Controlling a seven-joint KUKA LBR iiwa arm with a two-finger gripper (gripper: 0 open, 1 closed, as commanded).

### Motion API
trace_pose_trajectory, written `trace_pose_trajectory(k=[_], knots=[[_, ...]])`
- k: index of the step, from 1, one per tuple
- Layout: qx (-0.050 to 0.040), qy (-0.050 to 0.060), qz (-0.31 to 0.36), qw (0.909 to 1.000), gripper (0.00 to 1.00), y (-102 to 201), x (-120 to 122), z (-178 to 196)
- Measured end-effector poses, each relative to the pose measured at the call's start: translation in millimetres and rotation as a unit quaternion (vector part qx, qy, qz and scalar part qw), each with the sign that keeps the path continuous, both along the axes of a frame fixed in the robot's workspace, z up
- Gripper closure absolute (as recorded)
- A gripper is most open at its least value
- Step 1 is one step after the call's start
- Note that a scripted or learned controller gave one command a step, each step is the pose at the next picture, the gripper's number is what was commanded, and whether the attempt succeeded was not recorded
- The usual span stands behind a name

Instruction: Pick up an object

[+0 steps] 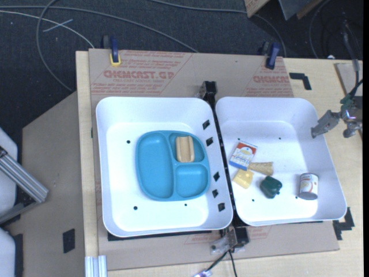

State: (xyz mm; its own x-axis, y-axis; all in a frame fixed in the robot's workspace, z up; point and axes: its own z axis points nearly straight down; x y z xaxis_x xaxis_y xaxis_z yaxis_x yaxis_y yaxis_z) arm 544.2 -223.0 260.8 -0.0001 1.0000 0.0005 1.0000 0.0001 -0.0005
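Objects lie in the right bin (323, 154): a box (243, 154), a yellow piece (243, 179), a green toy (270, 186) and a can (308, 186). I see the gripper (334, 122) off by the bin's right edge; I cannot tell its state.

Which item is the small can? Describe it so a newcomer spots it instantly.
Start at the right bin, then go to its near-right corner. The small can lies there on its side, white with a red-marked label and a metal end. Unlike the green toy beside it, it is cylindrical.
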Motion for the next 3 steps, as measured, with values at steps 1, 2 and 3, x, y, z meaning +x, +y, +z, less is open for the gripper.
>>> trace_pose_trajectory(k=[1,2,3], knots=[[0.0014,0.003,0.000,1.0000,0.00,3.3,-9.2,-57.5],[0.0013,0.002,0.000,1.0000,0.00,8.7,-11.3,-119.2],[0.0017,0.003,0.000,1.0000,0.00,9.8,-12.0,-172.1]])
